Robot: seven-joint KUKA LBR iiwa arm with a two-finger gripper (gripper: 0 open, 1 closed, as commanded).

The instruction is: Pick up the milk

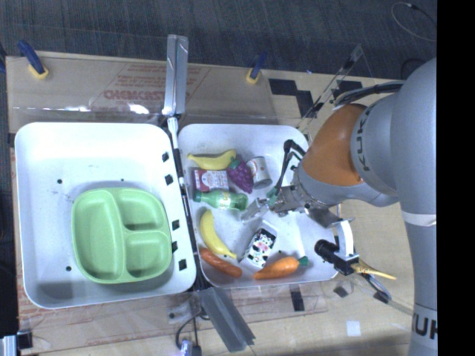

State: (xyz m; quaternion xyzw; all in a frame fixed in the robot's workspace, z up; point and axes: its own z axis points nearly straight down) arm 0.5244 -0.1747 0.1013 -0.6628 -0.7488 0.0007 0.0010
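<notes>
The small cow-patterned white milk carton lies near the front edge of the right white bin, wedged between a yellow banana and an orange carrot. The end effector hangs just behind it, low over the clutter (whether it is open or closed I cannot tell). A descent slightly off could nudge the carton sideways or catch the carrot instead.
</notes>
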